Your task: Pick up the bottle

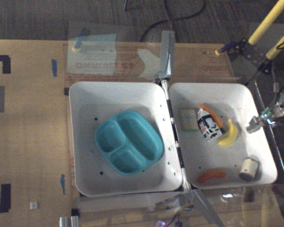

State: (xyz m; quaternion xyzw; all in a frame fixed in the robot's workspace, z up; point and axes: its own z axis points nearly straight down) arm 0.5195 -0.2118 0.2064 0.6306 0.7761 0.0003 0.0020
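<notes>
In the right bin, a small white bottle with black print lies near the middle, between an orange carrot and a yellow banana. My gripper hangs at the bin's right wall, to the right of the banana and well apart from the bottle. I see nothing held in it.
A tan-green sponge block lies left of the bottle. An orange-red sausage shape and a short beige cylinder sit near the front wall. The left bin holds a teal divided plate. Yellow-handled tools stand at the back right.
</notes>
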